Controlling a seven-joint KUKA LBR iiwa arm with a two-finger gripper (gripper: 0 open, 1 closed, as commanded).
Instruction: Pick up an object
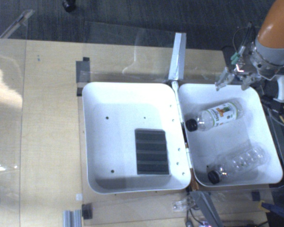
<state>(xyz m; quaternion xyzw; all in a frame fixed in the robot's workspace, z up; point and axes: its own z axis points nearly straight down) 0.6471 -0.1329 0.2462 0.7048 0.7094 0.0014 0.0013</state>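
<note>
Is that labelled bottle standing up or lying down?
Lying down: the labelled bottle rests on its side in the right bin, black cap pointing left.

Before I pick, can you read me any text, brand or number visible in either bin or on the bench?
Labelled bottle in the right bin: white label with orange and green print, too blurred to read.
Clear bottle: no label visible.
Black ribbed block in the left bin: no markings.
Nothing legible elsewhere.

The arm (277,30) is showing a rounded orange band above a grey wrist, with thin cables looping beside it and a pale metal pincer (235,81) projecting below.
</note>
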